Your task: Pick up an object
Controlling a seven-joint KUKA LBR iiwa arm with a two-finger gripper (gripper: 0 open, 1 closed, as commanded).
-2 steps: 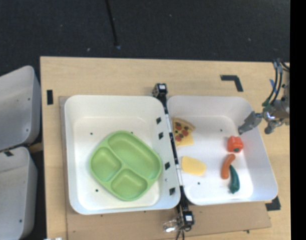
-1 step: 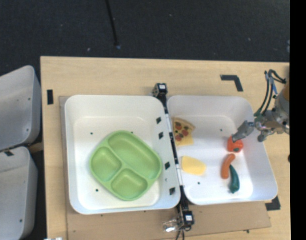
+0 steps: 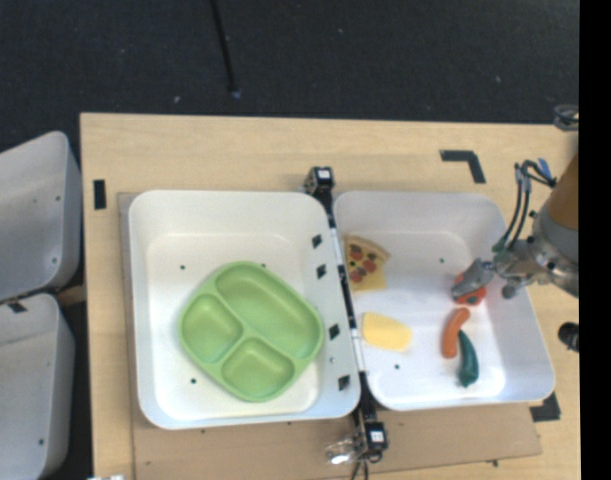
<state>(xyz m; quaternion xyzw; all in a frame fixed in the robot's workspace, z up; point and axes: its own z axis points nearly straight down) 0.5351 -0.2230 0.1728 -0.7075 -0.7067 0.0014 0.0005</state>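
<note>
Hovering gripper (image 3: pixel 472 286) sat just above the orange sausage (image 3: pixel 451 332), grip state unreadable; descent risked nudging sausage into the green pepper (image 3: pixel 467 359) beside it, spoiling the grasp.

This looked like a robotics lab. A pale wood desk (image 3: pixel 235 153) stood on dark carpet (image 3: pixel 385 38) and carried two white bins (image 3: pixel 145 298) clipped side by side. Black tape corners (image 3: pixel 465 160) marked the desk, and toy food (image 3: pixel 366 262) lay in one bin.
</note>
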